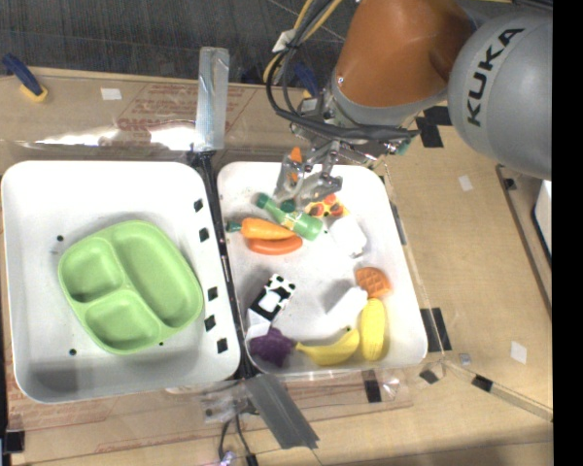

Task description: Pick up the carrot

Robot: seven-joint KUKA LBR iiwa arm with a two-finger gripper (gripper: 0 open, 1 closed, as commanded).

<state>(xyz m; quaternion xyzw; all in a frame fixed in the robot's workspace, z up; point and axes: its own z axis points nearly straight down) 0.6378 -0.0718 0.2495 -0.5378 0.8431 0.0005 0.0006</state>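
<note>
Tan surface [486, 289] with clear sheeting, two white bins side by side. Left bin [39, 357] holds a green divided plate [128, 285]. Right bin [398, 260] is cluttered. Carrot [262, 229] lies near the right bin's far-left corner, close to the divider wall, orange, lying flat. Touching it on the near side is an orange-red flat piece [275, 245]. A green bottle-like item [293, 218] crosses right behind the carrot, with a small multicoloured toy [324, 208] beside it. Toward the near edge: black-and-white block [272, 296], purple item [270, 348], banana [330, 349], yellow fruit [372, 329], orange round piece [372, 281], white lump [345, 306].

Pincer [303, 181] hangs over the far edge of the right bin, just above the green item; can't tell if it's open or closed, nothing visibly gripped. Grey arm reads "KUKA". Faint red print on the sheeting at the far edge, unreadable.
</note>
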